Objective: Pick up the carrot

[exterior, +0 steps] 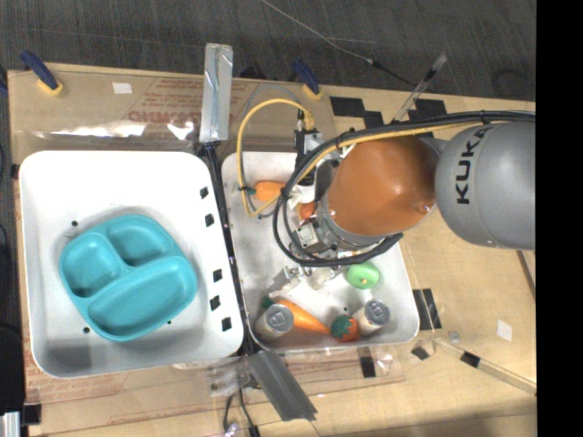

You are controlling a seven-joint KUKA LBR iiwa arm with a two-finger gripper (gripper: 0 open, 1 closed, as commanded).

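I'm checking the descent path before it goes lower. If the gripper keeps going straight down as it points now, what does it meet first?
Probably the right bin's floor, or the pale clutter beside the green toy; the carrot lies nearer the front wall. Depth is unclear.

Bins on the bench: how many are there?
2. The left bin holds a teal divided plate. The right bin, under the arm, holds the carrot.

Even overhead light, soft shadows, slight blur throughout.
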